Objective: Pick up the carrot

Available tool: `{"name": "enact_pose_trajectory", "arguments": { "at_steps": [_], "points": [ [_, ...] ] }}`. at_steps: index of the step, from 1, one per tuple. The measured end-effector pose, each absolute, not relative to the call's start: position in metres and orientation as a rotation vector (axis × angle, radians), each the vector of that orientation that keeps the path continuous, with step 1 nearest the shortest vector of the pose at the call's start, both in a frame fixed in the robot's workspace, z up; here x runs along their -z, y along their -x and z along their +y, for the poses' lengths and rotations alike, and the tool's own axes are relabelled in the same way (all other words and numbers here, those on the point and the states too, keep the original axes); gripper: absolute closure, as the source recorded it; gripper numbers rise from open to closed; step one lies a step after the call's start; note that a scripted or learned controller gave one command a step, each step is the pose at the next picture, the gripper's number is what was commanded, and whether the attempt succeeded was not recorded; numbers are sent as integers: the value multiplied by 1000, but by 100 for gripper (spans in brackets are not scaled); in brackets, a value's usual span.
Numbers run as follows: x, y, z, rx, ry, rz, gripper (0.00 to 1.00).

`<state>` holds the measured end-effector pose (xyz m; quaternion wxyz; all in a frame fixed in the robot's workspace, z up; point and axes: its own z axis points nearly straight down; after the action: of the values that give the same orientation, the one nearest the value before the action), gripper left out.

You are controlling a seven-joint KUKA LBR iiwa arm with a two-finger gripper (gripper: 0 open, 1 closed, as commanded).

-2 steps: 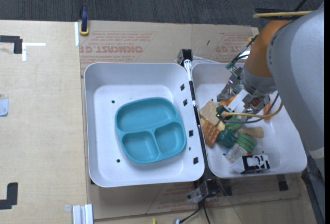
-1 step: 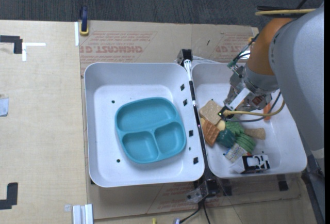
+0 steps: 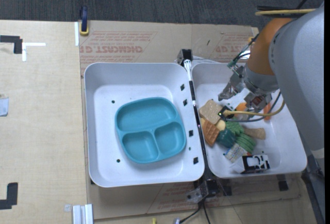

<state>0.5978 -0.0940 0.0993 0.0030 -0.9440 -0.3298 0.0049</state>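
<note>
On the wooden bench [image 3: 41, 130] two white bins are sitting, one holding a teal divided plate [image 3: 149, 129], while the gripper [image 3: 242, 98], grip unreadable, is hovering just above one carrot [image 3: 241, 110] crowded by toy foods.

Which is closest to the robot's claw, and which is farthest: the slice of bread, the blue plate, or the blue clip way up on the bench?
From the gripper, in the camera view:
1. Bread slice, just left of it in the right bin.
2. Blue divided plate, in the left bin.
3. Blue clip, at the bench's far upper left edge.
</note>
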Motion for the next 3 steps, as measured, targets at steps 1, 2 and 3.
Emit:
{"name": "enact_pose_trajectory", "arguments": {
  "at_steps": [1,2,3],
  "points": [
    [-91,-573,-142,-9,2998,-929,0],
    [-91,-540,-92,-6,2964,-1032,0],
    [-100,-541,-94,-10,2964,-1027,100]
  ]
}}
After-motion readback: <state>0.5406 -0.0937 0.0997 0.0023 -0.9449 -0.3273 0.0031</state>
